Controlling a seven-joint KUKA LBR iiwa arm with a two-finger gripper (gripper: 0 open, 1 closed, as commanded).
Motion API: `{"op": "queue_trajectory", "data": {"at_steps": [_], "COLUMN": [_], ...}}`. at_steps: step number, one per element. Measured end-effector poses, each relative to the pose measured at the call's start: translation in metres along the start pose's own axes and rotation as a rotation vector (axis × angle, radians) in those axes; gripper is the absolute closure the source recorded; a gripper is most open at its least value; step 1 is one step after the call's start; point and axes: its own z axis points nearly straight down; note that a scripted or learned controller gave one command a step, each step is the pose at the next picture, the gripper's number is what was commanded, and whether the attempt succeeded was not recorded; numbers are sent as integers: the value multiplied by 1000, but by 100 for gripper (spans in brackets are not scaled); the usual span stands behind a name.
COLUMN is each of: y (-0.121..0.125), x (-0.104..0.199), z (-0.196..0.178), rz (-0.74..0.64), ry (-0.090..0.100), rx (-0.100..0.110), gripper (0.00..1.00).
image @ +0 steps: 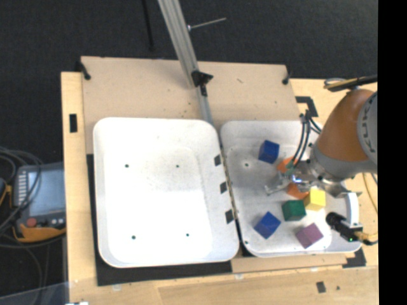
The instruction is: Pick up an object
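Right bin [245,142]: 2 blue cubes [269,151], [267,224], green cube [294,210], yellow cube [315,199], purple cube [309,234], orange piece [285,165].
Gripper [287,184]: low among them, grip unclear.
Left bin [108,170]: beside.

The arm [348,138] had a rounded orange band above a grey wrist; black cables [305,132] ran along its 9 o'clock side.
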Motion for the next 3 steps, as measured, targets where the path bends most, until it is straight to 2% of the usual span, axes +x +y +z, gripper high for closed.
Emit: {"op": "queue_trajectory", "data": {"at_steps": [1, 2, 3], "y": [4, 5, 8], "x": [1, -1, -3], "z": [-3, -13, -56], "rz": [-4, 4, -7], "ry": [4, 1, 12], "rx": [-6, -10, 13], "gripper": [0, 100, 100]}}
